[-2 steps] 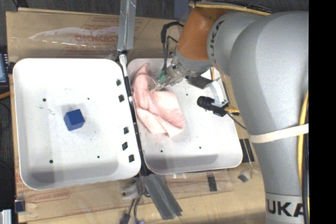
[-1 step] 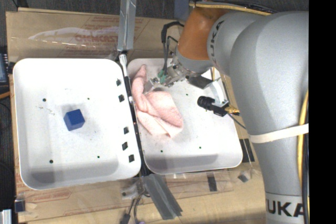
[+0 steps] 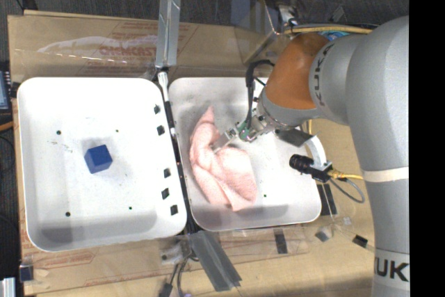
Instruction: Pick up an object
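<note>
The big grey arm point(image 3: 361, 101) fills the right side, reaching in over the bench, its orange band point(image 3: 295, 80) hanging above the right-hand bin point(image 3: 292, 209). That bin is where the action is. The left-hand bin point(image 3: 42, 205) sits just beside it, the two nearly touching along a dark divider with clips.

Down in the right bin lies a pink cloth point(image 3: 219, 167), crumpled and stretched along the bin's left half, from near the top wall down toward the bottom wall. It looks soft and floppy, the sort of thing that sags when lifted from one corner.

The claw point(image 3: 233, 137) is low, right at the upper middle of that cloth, touching it or nearly so. Whether it is spread or closed I cannot tell from up here; the wrist hides too much, and I cannot make out any cloth gripped in it.

Over in the left bin, a small blue cube point(image 3: 98, 157) sits alone, well apart from the arm.

So where are we? My read: the approach is made and the cloth is the target, but the cloth lies flat on the bin floor, so the pick-up is not yet done. The squeeze, if it hasn't happened, and the lift are what remain.
</note>
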You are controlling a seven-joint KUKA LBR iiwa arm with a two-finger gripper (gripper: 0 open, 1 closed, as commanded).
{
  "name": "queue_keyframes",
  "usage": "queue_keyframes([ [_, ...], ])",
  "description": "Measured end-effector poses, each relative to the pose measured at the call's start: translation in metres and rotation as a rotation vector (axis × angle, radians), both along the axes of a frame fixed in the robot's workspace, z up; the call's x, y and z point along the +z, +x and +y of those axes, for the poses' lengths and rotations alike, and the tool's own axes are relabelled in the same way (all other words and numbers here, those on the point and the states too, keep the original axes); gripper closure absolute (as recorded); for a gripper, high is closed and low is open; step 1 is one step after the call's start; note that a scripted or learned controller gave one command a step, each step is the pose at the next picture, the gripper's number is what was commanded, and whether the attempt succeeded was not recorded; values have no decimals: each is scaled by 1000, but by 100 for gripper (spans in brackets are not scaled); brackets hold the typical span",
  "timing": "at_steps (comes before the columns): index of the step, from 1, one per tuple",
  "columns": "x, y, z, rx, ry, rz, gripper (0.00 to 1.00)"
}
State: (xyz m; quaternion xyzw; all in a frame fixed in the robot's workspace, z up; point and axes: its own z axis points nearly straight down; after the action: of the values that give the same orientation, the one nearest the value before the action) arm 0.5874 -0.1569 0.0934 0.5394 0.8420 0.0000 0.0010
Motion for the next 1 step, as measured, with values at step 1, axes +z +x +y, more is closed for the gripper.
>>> queue_keyframes([
  [1, 25, 16, 1, 264, -1, 0, 0],
])
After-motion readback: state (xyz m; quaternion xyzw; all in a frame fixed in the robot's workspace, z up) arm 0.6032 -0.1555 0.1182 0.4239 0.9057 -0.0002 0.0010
